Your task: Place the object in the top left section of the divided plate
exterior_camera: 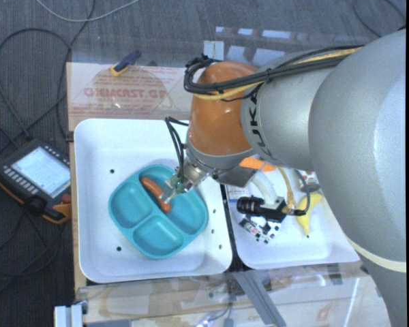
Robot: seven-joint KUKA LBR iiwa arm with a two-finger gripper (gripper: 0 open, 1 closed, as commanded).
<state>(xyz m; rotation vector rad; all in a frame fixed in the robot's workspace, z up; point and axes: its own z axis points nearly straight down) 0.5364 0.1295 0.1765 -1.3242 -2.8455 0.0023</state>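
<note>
A teal divided plate (131, 210) with three sections lies in the left white bin (102, 142). An orange sausage-shaped object (152, 187) rests slantwise on the plate's upper part, along the ridge between the left section and the upper right one. My gripper (175, 189) hangs low over the plate, its tip right at the lower right end of the orange object and touching or nearly touching it. The arm's orange band and grey body loom above it and hide much of the right bin.
The right white bin (307, 251) holds a yellow banana-like thing (308, 206) and a small white speckled piece (262, 231). A handheld control pendant (34, 176) lies left of the bench. A small blue and yellow tool (125, 62) sits on the board behind the bins.
</note>
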